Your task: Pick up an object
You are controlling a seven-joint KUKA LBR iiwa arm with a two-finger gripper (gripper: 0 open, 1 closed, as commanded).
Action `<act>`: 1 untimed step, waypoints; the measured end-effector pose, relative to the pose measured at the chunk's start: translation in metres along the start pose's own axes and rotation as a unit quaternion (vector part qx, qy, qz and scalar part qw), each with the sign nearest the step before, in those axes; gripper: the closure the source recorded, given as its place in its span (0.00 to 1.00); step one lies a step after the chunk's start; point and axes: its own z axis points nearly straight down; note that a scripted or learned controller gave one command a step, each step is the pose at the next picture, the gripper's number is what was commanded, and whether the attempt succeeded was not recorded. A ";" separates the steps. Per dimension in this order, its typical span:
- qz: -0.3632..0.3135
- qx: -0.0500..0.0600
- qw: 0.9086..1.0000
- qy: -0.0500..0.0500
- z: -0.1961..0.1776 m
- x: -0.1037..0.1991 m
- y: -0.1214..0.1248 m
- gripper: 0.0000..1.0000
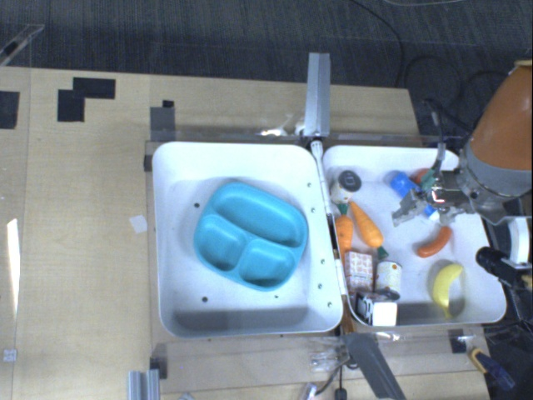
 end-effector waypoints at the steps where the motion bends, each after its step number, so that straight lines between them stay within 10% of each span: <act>1: -0.046 -0.002 0.999 0.000 0.116 -0.025 0.012 0.00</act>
